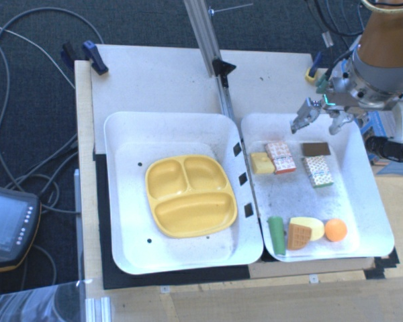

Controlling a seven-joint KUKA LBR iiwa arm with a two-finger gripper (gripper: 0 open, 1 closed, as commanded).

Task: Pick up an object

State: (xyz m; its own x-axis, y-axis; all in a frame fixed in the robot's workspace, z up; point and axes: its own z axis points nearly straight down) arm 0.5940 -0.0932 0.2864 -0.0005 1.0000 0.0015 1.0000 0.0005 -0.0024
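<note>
Camera view: boxes [281, 157] just below claw [320, 120].

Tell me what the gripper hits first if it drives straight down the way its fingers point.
Probably the bare floor of the right bin, or the brown block just below the gripper. The slanted view leaves depth unclear.

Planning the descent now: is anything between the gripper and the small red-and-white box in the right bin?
Nothing visible blocks it. The gripper hangs over the far end of the right bin, and the red-and-white box lies just below it in view, uncovered, though it touches a yellow block on one side.
</note>
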